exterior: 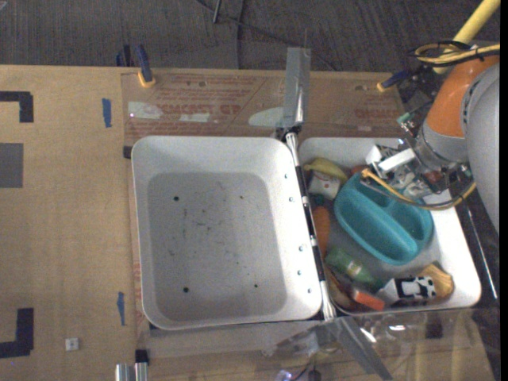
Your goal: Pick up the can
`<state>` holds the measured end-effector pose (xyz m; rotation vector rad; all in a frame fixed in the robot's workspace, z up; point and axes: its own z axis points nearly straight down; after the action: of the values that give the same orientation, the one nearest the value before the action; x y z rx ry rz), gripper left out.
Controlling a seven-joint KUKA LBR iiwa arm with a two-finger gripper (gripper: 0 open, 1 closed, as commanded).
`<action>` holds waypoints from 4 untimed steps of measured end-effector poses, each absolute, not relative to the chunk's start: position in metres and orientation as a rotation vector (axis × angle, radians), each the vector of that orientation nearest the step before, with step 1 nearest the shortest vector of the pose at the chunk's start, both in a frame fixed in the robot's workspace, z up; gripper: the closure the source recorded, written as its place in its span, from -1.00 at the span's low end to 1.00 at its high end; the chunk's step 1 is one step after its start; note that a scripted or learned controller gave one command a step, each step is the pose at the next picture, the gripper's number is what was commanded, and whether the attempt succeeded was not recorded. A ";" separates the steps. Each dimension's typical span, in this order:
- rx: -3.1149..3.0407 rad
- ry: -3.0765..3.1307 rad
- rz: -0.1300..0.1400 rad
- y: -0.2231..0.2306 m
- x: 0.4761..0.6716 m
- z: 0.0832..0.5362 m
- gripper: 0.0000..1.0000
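A small pale can [324, 184] with a reddish label lies at the left side of the right bin [468, 252], just below a banana [327, 167] and left of a teal divided dish [382, 221]. My gripper [394, 165] hangs over the bin's far right part, above the dish's upper edge and about a dish's width to the right of the can. The grey arm with its orange band [452, 94] comes in from the upper right. Cables around the wrist hide the fingertips.
The right bin is crowded: an orange carrot-like piece [321, 227], a green item [349, 262], a black-and-white cow toy [413, 288] and a bread-like piece [439, 279]. The left bin [143, 213] stands beside it, with a metal divider strip [295, 94] behind.
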<state>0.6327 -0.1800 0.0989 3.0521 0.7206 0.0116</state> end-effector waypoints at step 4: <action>3.083 0.602 0.002 -0.184 0.596 0.157 -1.00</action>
<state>0.5963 -0.1842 0.1565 3.0832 0.6019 0.0024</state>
